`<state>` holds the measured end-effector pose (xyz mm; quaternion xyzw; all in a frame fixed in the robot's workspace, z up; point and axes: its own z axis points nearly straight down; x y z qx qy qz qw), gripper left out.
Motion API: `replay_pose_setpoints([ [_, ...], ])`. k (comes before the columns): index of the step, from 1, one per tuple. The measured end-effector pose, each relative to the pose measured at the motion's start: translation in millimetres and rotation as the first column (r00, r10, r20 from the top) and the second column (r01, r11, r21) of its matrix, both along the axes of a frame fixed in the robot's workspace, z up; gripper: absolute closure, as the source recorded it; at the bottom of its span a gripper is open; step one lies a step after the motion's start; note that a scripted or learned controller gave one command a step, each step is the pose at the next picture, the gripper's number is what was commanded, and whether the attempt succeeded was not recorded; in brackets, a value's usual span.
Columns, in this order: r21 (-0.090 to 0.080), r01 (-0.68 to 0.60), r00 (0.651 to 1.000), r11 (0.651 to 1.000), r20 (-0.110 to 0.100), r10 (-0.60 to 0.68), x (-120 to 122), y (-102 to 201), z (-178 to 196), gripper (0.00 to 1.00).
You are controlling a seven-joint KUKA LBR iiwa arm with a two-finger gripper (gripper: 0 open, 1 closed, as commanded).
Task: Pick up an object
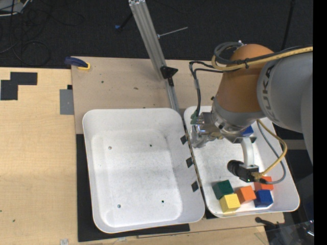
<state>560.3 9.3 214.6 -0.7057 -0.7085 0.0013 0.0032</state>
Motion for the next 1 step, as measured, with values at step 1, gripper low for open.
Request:
replay_pose_setpoints([
  [1,0.0,-0.001,1.0,1.0,0.0,0.001,-15.5,54.9,-2.2,1.0],
])
